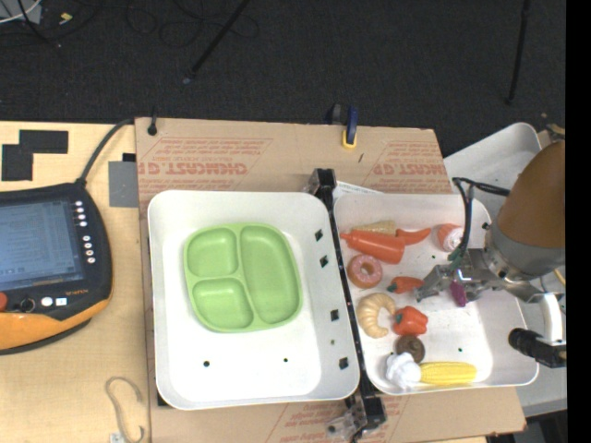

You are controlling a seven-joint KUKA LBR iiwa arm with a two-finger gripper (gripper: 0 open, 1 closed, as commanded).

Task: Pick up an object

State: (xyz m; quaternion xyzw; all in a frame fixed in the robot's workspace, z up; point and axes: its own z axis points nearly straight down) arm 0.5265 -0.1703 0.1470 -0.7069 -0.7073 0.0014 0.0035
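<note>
We see two shallow white bins side by side on cardboard. The left bin holds a green divided plate near its upper middle, with bare floor along its lower and left walls. The right bin is crowded: an orange carrot and a pink ring near the upper left, a tan curved piece and a red pepper at centre, a brown item, a white item and a corn cob along the lower wall. Free floor remains at the lower right of this bin.

The gripper reaches in from the right and sits low over the bin's upper middle. A small purple object lies at its tip, between or just under the fingers; we cannot tell whether it is clamped, nor how wide the fingers stand. A red-and-white item lies near the upper wall.
</note>
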